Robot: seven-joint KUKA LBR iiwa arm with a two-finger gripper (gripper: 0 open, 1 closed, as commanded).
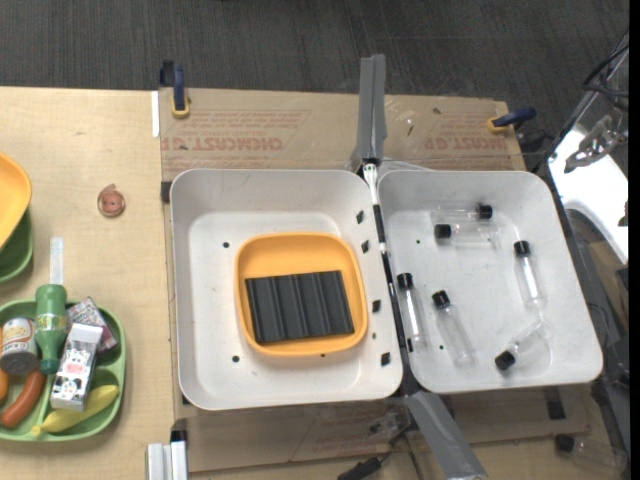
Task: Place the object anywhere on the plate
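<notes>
The claw point(588, 150) sits at the far right, just off the right bin point(570, 268); I cannot tell whether it is spread or pressed together. Well to its left, in the left bin point(200, 268), one orange plate point(262, 258) already carries one dark ribbed block point(300, 306), so placement looks finished if the block is the object. If not, the next move is a reach down-left for one of six capped vials point(528, 276) in the near bin.

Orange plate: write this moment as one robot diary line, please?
plate: orange plate in left bin | on plate: dark ribbed block | right bin: clear vials
</notes>
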